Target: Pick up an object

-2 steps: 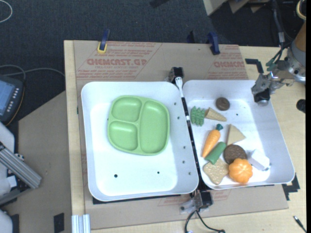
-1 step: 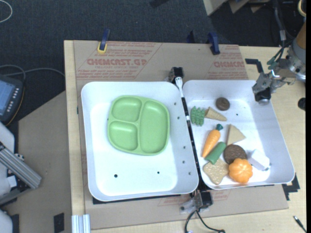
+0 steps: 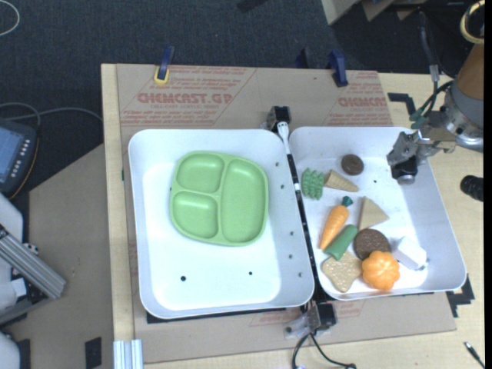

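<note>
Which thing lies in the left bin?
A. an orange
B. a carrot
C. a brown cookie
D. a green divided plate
D: the green plate sits alone in the left bin, while the orange, carrot and cookie all lie in the right bin.

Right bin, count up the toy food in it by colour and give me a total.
Orange: 2, carrot, round orange fruit
Green: 2, leafy piece, long green piece
Tan: 3, wedges, cracker
Brown: 2, discs
White: 1, block
Total: 10
</note>
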{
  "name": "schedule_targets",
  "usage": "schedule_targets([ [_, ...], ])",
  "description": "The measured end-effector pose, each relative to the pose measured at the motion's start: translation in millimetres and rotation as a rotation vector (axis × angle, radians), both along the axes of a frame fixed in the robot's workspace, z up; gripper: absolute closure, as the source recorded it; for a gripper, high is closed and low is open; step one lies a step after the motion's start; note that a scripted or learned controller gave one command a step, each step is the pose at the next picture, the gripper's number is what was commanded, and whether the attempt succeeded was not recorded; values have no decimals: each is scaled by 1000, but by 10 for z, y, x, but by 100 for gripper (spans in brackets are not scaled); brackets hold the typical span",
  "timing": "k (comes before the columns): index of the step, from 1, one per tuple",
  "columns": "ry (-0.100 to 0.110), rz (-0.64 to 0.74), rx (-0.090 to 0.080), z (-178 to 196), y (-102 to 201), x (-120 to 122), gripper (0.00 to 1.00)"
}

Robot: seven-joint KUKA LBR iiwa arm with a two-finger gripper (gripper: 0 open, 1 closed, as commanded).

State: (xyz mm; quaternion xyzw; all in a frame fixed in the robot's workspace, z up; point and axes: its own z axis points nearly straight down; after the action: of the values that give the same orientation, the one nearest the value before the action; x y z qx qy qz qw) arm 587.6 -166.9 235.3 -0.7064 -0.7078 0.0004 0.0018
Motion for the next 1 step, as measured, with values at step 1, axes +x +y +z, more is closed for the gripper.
schedule_targets([
  [1,1,-1,0,-87,274,-361,100],
])
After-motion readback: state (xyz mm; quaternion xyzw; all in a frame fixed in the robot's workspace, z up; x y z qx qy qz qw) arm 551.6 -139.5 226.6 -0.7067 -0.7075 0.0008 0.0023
